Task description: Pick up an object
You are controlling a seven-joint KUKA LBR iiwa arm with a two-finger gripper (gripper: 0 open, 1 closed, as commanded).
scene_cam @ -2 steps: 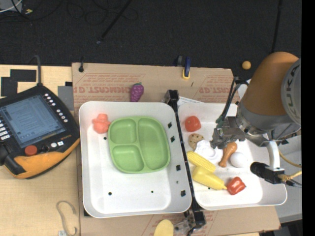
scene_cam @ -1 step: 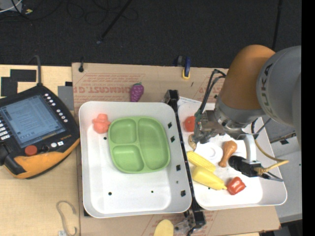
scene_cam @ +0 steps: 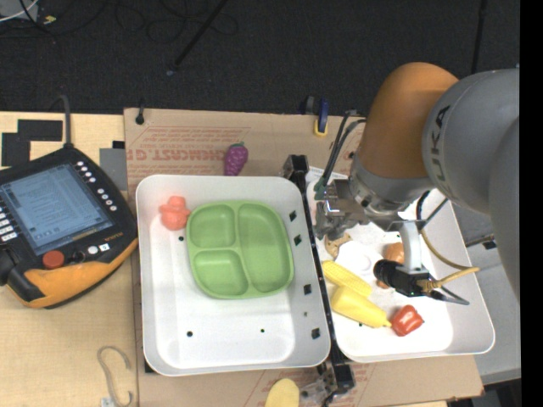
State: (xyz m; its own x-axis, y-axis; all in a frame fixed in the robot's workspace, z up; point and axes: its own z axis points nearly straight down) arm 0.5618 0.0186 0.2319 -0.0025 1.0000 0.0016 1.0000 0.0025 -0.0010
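Observation:
My gripper (scene_cam: 333, 220) hangs low over the left part of the right bin (scene_cam: 462, 333), close to the wall between the two bins. Just below it lies a small brown piece (scene_cam: 333, 246). Two yellow pieces (scene_cam: 346, 275) (scene_cam: 361, 309) lie toward the front of that bin, with a red pepper-like toy (scene_cam: 407, 320) beside them. An orange item (scene_cam: 393, 250) shows partly under the wrist. The grey arm hides the back of this bin.
The left bin (scene_cam: 221, 337) holds a green divided plate (scene_cam: 237, 248) and a pink-orange toy (scene_cam: 173, 213). A purple toy (scene_cam: 236, 158) lies on cardboard behind the bins, a yellow object (scene_cam: 283, 393) in front. A teach pendant (scene_cam: 55, 219) sits at left.

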